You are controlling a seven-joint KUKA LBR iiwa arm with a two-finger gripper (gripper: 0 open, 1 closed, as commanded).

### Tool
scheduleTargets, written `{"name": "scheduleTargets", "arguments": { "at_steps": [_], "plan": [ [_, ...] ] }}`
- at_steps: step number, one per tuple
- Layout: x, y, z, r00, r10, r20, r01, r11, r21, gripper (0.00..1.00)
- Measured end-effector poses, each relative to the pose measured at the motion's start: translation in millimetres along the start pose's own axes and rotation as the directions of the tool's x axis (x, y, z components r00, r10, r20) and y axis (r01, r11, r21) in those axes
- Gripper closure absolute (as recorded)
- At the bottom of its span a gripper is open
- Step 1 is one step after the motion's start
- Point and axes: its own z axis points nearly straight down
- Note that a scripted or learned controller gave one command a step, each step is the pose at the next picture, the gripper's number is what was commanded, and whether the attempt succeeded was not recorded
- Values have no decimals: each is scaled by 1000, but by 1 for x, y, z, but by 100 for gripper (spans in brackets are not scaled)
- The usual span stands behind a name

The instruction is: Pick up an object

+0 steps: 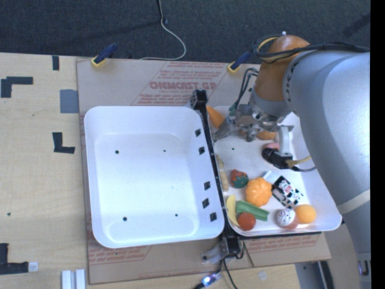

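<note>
So the tool point(245, 127) is down at the far end of the right bin point(328, 221), right beside an orange wedge-shaped piece point(215, 117) near the divider. Can't tell if it's gripping anything. Below the tool sit a small orange pumpkin point(259, 190), a black-and-white cow toy point(286, 192) and an orange ball point(305, 214).

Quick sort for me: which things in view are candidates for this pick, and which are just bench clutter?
For the job:
- gripper, low at the far end of the right bin
- orange pumpkin toy
- black-and-white cow toy
- orange ball
- green bean pod
- red tomato toy

Lying about:
- left bin
- blue clamps
- black cable
</note>
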Motion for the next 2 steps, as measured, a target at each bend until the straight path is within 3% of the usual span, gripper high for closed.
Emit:
{"name": "scheduleTargets", "arguments": {
  "at_steps": [2],
  "plan": [
    [0,0,0,1000,0,0,0,1000,0,0]
  ]
}}
